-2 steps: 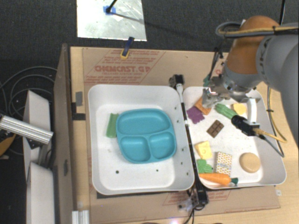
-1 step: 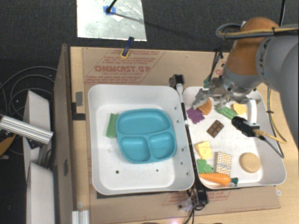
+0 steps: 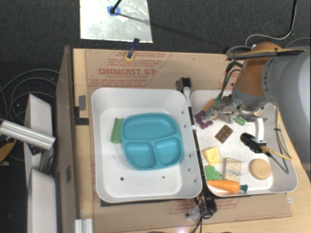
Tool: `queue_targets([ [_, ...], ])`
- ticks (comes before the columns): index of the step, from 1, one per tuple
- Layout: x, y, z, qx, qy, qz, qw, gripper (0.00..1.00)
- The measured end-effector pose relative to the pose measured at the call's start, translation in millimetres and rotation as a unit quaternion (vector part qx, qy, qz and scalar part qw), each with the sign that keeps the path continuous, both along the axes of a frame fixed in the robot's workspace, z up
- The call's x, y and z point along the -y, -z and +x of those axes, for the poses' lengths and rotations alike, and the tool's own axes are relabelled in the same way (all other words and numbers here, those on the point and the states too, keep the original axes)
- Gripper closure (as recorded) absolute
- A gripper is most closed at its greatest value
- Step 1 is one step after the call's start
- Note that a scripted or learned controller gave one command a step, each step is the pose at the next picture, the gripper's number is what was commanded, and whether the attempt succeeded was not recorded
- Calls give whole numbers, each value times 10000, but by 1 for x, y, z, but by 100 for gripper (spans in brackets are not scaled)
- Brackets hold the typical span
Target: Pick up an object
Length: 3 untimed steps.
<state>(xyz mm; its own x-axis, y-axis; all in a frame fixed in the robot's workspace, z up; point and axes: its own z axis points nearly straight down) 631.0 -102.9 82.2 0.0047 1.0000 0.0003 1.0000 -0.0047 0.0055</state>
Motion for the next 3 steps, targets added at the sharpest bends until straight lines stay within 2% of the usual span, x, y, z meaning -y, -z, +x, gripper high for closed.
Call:
queue_targets([
  [1, 1, -4, 35, 7, -49, -6, 10000, 0],
  [2, 32, -5, -24, 3, -9, -6, 10000, 0],
  [3, 7, -4, 4, 8, -56, -4, 10000, 0],
])
